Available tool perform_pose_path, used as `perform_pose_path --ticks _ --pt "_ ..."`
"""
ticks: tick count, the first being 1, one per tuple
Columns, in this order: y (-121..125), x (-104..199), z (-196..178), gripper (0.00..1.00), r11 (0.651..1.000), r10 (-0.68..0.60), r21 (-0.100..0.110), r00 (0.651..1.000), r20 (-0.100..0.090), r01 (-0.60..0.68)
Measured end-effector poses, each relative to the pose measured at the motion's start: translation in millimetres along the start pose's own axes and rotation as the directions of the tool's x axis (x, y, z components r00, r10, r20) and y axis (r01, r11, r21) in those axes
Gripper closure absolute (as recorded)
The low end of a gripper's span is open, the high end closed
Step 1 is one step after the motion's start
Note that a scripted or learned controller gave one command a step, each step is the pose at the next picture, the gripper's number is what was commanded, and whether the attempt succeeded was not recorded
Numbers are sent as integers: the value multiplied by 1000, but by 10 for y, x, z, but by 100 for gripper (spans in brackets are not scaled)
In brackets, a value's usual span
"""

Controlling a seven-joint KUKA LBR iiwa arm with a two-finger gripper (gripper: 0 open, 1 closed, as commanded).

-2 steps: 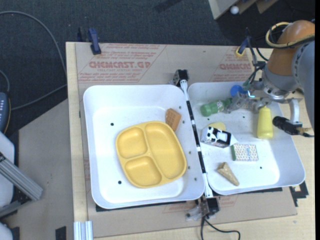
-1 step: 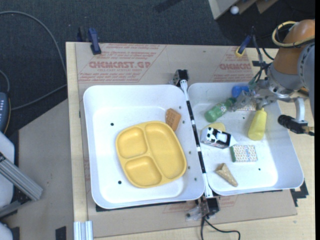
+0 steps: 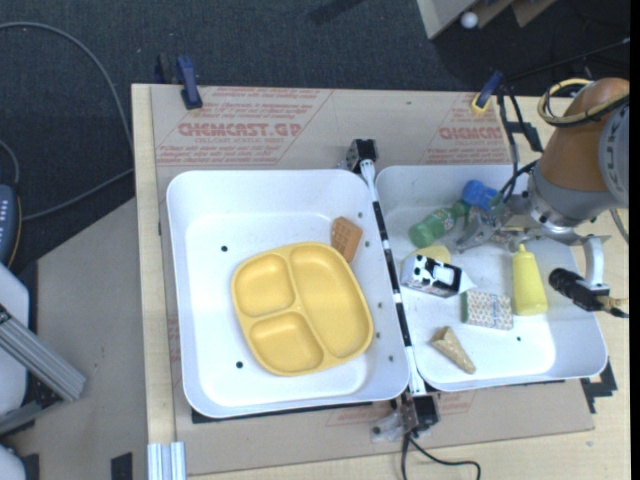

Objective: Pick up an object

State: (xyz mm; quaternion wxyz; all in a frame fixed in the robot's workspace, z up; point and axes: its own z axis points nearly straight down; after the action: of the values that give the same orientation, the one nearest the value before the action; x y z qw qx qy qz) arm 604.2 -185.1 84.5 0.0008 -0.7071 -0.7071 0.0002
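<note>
Left bin (image 3: 190, 268) carries a yellow divided plate (image 3: 300, 308). Right bin (image 3: 570, 353), toward the surface's right edge, holds a yellow bottle (image 3: 527, 280), a green bottle (image 3: 435, 225) and a black-and-white box (image 3: 430, 275). My fingers (image 3: 497, 236) hang over its far side between the two bottles, apparently spread.

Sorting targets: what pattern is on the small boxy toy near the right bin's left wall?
Black-and-white cow-like patches on the small boxy toy, camera view.

**Small objects in two white bins**

In the right bin, right of frame centre, lie a yellow bottle (image 3: 528, 280), a black-and-white cow-patterned item (image 3: 432, 275), a patterned square packet (image 3: 488, 310), a tan cone (image 3: 453, 349), a green item (image 3: 433, 225) and a blue one (image 3: 478, 193). The left bin holds a yellow divided plate (image 3: 301, 307) and a waffle-like piece (image 3: 346, 236).
</note>
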Motion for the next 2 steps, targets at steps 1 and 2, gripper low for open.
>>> perform_pose_path --ticks 1,2 --pt "-768 90 5 0 1000 1 0 1000 0 -1" --pt "620 51 -3 0 1000 -1 -1 1000 1 1"
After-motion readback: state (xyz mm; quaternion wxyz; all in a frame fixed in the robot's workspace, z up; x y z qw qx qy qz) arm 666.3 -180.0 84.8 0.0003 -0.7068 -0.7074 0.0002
